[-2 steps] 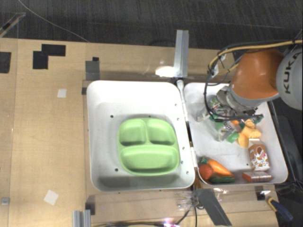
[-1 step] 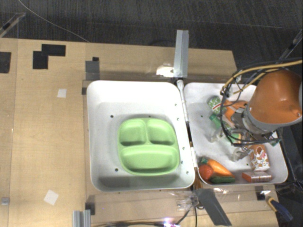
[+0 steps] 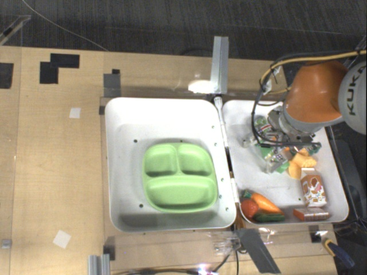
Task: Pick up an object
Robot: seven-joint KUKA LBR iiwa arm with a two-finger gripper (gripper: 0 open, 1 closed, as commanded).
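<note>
The right bin (image 3: 246,171) holds several toy foods. An orange carrot (image 3: 265,201) lies near its front left corner, beside a red piece (image 3: 249,209) and a dark green piece (image 3: 268,216). A brown and white carton (image 3: 313,190) stands at the right, with a small red-brown block (image 3: 311,214) in front of it. A yellow-orange piece (image 3: 297,166) and a green item (image 3: 281,164) lie under the arm's wrist. My gripper (image 3: 277,158) reaches down into the middle of this bin, right over the green item, with the wrist hiding most of it.
The left bin (image 3: 120,153) holds a light green divided plate (image 3: 180,175). A metal post (image 3: 219,67) stands behind the divider between the bins. The orange band of the arm (image 3: 314,93) hangs over the right bin's back half, with cables looped around it.
</note>
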